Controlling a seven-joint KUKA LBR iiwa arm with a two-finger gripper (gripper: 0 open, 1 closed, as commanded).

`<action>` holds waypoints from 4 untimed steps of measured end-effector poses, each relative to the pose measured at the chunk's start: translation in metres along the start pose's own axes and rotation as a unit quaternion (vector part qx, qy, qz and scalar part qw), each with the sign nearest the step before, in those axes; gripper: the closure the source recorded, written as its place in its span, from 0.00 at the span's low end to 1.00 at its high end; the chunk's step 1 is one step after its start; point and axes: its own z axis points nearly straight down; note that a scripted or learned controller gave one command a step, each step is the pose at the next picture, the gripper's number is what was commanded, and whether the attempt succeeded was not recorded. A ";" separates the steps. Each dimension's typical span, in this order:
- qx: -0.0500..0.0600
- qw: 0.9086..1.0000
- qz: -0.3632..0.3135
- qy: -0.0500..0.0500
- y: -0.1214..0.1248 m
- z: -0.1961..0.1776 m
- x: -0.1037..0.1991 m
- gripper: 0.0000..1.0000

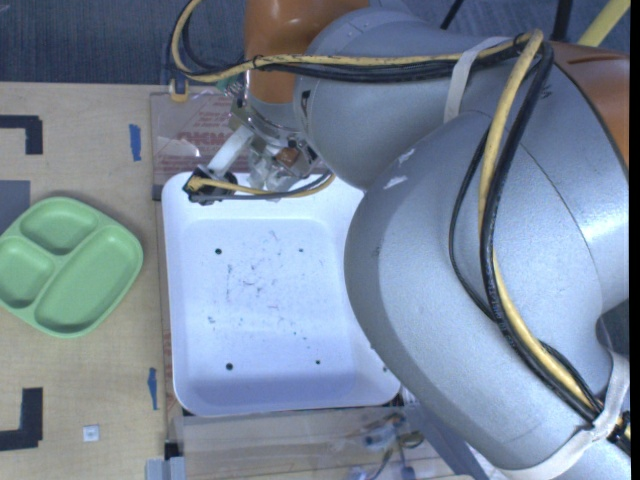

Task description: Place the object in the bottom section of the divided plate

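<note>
A light green divided plate (66,264) lies on the wooden bench at the left, outside the white bin (260,298). It has two small sections at its upper left and one large section (92,276) at its lower right, all bare. My gripper (267,166) hangs over the far rim of the white bin, below the orange wrist band (285,13). It sits well to the right of the plate and further back. Its tip is crowded by cables and hard to read.
The big grey arm (480,248) covers the right half of the view and the bin's right side. A yellow and black cable (215,185) drapes along the bin's far edge. Blue tape (134,140) and black corner marks (30,133) lie on the bench.
</note>
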 end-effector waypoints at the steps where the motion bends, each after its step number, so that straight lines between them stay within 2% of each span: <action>1: 0.002 0.999 0.050 -0.001 -0.001 0.055 -0.004 1.00; 2: 0.000 0.972 0.233 0.000 -0.003 -0.011 -0.006 1.00; 3: 0.001 0.985 0.170 -0.001 -0.005 0.029 -0.020 1.00; 4: 0.001 0.959 0.284 0.000 -0.004 0.059 -0.008 1.00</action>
